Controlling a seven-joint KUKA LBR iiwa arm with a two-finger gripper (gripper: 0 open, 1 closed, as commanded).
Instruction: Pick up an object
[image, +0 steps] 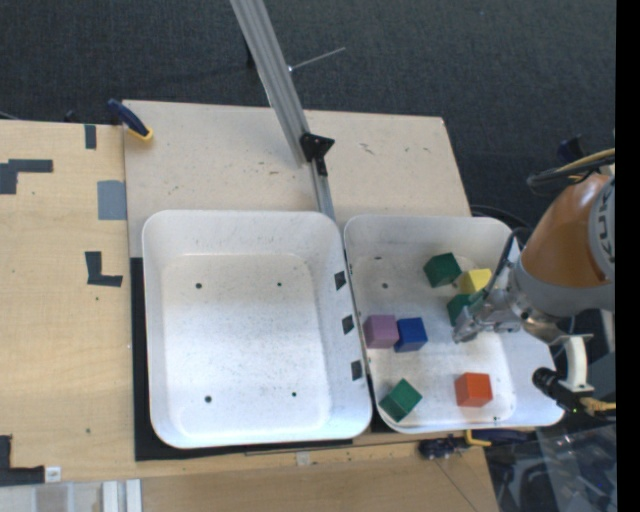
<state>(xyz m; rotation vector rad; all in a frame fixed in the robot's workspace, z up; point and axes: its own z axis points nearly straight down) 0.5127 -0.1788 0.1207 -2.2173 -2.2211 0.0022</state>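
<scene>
Several small cubes lie in the right bin (500, 232). A green cube (441, 269) and a yellow cube (477, 280) sit near the back. A purple cube (380, 330) and a blue cube (410, 333) touch side by side in the middle. Another green cube (401, 398) and an orange cube (473, 389) lie near the front. My gripper (468, 322) is down inside this bin, just right of the blue cube. It partly covers a third, dark green cube (458, 305) beside the yellow one.
The left bin (160, 240) stands against the right bin. A grey metal bar (285, 95) slants down from the top to the seam between the bins. The arm's orange band (560, 235) overhangs the right bin's right rim.
</scene>
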